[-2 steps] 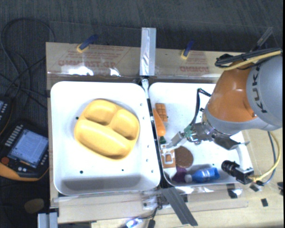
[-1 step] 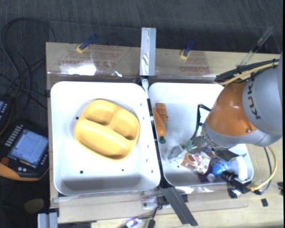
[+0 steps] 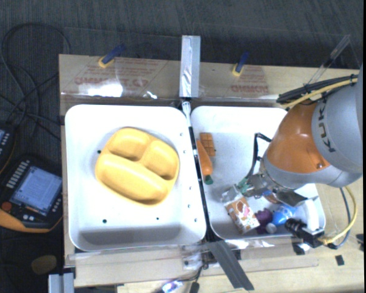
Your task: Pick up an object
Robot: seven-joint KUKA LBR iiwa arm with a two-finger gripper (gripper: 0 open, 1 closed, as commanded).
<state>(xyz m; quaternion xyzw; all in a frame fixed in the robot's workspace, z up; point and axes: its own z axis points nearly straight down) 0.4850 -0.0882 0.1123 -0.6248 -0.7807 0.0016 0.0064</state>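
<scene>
A: Where was the pincer (image 3: 251, 187)?

B: Low in the right bin (image 3: 232, 124), among a cluster near the front wall: a small printed packet (image 3: 241, 215), a purple piece (image 3: 265, 216) and a blue one (image 3: 282, 215). Whether it was apart or clamped, I couldn't tell; the wrist hid it.

A: Why there?

B: Probably because the pickable objects crowded there. An orange marker (image 3: 205, 162) and a brown block (image 3: 207, 143) lay along the left wall, harder to reach.

A: And the left bin (image 3: 85, 224)?

B: A large yellow foam-like lump (image 3: 138, 164), well apart.
</scene>
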